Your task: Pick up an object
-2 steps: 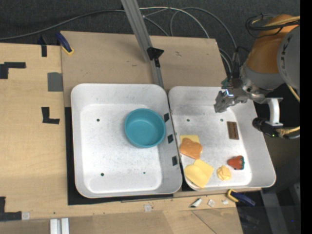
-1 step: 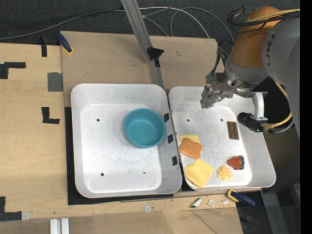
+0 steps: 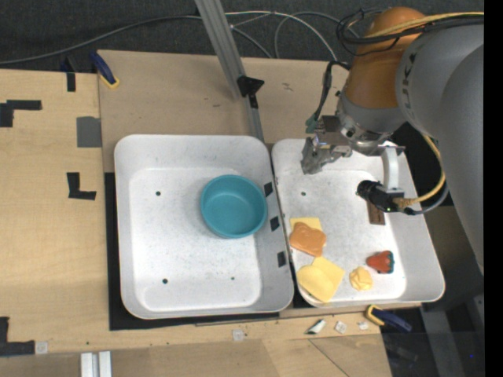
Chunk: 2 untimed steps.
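Currently gripper (image 3: 317, 157) is hovering over far-left corner of right bin (image 3: 416, 289), nothing visible between its parts; jaw state: cannot tell. Candidate objs — orange piece (image 3: 307, 239), yellow piece (image 3: 321, 278), red piece (image 3: 380, 262) — are lying near-side, well apart from gripper, prob. awaiting approach.

Layout taken from the right bin (image 3: 409, 289)

The left bin (image 3: 141, 289) is set just beside it, to its left, with a bowl (image 3: 233, 205) inside; four small items are gathered at its near end, and the gripper (image 3: 316, 160) is placed over its far left corner
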Available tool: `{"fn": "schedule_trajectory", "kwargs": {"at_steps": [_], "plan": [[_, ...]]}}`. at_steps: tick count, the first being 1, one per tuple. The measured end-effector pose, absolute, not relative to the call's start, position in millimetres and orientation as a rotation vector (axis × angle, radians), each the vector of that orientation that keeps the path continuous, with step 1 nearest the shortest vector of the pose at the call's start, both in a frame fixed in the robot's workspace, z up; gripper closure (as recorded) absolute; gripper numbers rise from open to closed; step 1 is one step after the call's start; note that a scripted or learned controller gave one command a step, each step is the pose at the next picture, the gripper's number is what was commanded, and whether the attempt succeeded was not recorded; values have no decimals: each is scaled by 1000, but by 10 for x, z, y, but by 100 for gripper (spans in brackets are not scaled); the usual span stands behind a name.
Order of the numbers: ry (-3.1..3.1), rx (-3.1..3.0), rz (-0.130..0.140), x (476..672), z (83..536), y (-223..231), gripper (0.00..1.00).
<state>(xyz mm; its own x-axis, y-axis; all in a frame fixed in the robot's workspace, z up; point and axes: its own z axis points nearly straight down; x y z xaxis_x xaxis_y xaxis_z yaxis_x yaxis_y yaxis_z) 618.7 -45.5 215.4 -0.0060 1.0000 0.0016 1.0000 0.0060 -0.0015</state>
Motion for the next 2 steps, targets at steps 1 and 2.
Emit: {"fn": "schedule_trajectory", "kwargs": {"at_steps": [1, 2], "plan": [[-2227, -2212, 1, 6186, 2105, 81, 100], [-2228, -2213, -2, 6320, 2229, 571, 100]]}}
